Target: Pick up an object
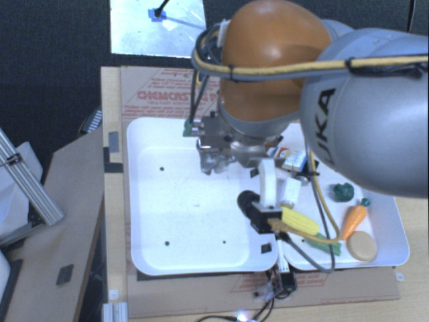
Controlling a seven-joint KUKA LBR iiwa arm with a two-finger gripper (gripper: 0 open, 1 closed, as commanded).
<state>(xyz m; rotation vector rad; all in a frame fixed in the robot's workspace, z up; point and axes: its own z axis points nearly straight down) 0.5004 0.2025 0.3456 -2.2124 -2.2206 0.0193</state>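
The arm (365, 106), with its orange band (271, 52), is looming nearest the lens and covering much of the right bin (397, 245). The things to pick are lying in that bin: one corn cob (299, 221) is lying slantwise near the bin's left wall, one carrot (354, 221) is sitting tilted to its right, and one tan disc (362, 245) is lying just below the carrot's tip, close to touching it. One green lump (344, 192) is resting just above the carrot, and one small box (293, 161) is peeking out from under the arm, farther up. The gripper (214, 158) is hanging over the upper right part of the left bin (161, 247), well apart from all five things; whether it is released or clenched cannot be told from this angle. The two bins are sitting side by side on one printed cardboard sheet (161, 92).
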